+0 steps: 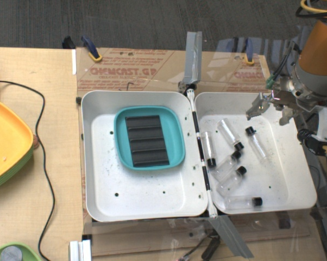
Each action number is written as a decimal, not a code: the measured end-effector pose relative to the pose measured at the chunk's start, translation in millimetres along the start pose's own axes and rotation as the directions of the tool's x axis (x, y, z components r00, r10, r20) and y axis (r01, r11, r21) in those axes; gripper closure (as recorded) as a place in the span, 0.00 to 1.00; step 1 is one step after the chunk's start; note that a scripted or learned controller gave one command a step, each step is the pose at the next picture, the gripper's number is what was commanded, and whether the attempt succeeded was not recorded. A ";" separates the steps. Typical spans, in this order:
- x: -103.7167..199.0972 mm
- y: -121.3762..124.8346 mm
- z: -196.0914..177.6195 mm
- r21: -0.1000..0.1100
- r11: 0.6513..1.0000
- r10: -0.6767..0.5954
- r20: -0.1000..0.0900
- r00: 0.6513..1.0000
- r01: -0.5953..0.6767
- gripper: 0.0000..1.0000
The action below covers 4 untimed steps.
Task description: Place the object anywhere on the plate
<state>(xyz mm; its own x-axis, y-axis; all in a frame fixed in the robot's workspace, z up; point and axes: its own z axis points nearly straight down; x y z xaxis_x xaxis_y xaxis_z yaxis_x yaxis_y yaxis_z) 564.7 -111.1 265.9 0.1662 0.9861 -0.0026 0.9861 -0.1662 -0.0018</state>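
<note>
A teal square plate point(150, 137) with a black ridged insert lies in the left bin point(98, 162). Several clear plastic tubes with black caps lie scattered in the right bin point(294, 184), among them one point(229, 134) near the middle and one point(256, 142) to its right. My gripper point(270, 112) hangs over the right bin's far right corner, above the tubes and apart from them. Its two grey fingers point(254, 107) are spread open with nothing between them.
A metal divider point(194, 64) stands behind the seam between the bins. Cardboard lies behind both bins. Yellow and green plates point(6, 145) and a black cable point(44, 145) rest on the wooden table at left.
</note>
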 end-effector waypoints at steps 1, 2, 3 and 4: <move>-57.4 13.2 -174.5 0.001 1.000 0.027 0.000 1.000 -0.027 0.00; -98.9 25.0 -173.6 0.002 0.963 0.271 0.001 0.963 -0.271 0.00; -92.5 68.6 -173.1 0.003 0.939 0.345 0.001 0.939 -0.345 0.00; -87.6 88.4 -173.6 0.002 0.886 0.463 0.000 0.886 -0.463 0.00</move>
<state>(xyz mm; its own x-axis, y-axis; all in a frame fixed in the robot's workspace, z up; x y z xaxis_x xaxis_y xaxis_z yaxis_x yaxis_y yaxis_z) 637.7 -211.8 439.6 0.6041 0.7969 -0.0035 0.7969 -0.6041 -0.0026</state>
